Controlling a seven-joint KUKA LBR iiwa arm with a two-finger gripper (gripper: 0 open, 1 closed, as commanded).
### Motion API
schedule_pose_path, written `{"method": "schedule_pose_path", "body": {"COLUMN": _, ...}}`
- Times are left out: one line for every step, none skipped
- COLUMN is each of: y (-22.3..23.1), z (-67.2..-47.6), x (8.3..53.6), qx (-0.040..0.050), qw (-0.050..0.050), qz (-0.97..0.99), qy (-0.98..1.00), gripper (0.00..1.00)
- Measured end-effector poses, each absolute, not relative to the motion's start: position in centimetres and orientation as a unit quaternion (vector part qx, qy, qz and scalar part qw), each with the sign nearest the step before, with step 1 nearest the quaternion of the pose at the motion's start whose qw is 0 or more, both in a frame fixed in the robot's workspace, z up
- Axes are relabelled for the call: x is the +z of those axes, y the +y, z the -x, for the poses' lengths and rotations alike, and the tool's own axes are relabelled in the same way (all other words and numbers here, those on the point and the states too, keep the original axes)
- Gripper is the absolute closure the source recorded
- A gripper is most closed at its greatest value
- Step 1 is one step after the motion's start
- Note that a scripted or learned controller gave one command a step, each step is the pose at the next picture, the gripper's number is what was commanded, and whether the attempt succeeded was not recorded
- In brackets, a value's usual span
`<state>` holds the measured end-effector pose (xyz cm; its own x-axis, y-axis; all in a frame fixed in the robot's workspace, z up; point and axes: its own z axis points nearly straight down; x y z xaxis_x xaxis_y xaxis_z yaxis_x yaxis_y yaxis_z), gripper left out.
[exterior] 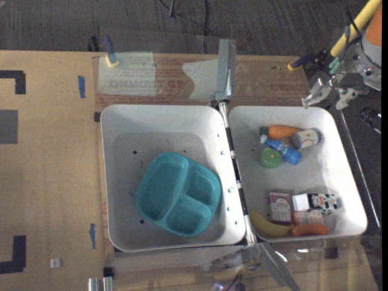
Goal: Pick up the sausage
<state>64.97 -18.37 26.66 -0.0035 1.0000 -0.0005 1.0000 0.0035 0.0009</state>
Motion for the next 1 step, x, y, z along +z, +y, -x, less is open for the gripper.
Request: {"method": "schedule_pose_path", "body": {"y": -18.74, "z": -65.00, "x": 24.92, "qx": 0.0003, "qw": 0.001, "qz": -0.562, "qy": 0.827, "gripper": 0.00}}
